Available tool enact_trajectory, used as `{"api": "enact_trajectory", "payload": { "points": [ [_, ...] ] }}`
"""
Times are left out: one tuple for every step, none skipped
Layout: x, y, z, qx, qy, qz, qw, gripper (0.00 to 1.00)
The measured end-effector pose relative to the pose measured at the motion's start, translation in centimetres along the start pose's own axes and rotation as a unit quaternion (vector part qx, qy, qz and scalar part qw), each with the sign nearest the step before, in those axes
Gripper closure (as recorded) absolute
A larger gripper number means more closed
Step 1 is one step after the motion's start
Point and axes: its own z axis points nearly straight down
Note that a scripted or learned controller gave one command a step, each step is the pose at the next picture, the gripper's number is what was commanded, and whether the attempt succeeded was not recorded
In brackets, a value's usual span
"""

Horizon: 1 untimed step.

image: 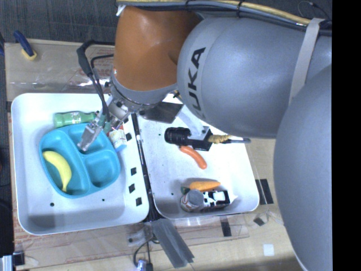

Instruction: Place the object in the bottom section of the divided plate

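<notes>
The gripper (90, 139) hangs over the plate (107, 168) at its 12 o'clock edge, jaw state not discernible; the banana (59, 168) lies in the 8 o'clock section, so placement there appears complete and a straight vertical withdrawal is advised.

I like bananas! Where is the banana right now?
The banana lies in the left section of the blue divided plate, in the left bin, below the green bottle.

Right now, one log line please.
gripper: over blue plate | banana: in plate's left section | fingers: unclear
</notes>
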Motion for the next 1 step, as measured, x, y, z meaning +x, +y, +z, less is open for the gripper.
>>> {"api": "enact_trajectory", "payload": {
  "points": [
    [-5.8, -1.04, -5.62, 0.0, 0.0, 0.018, 0.9998, 0.0]
  ]
}}
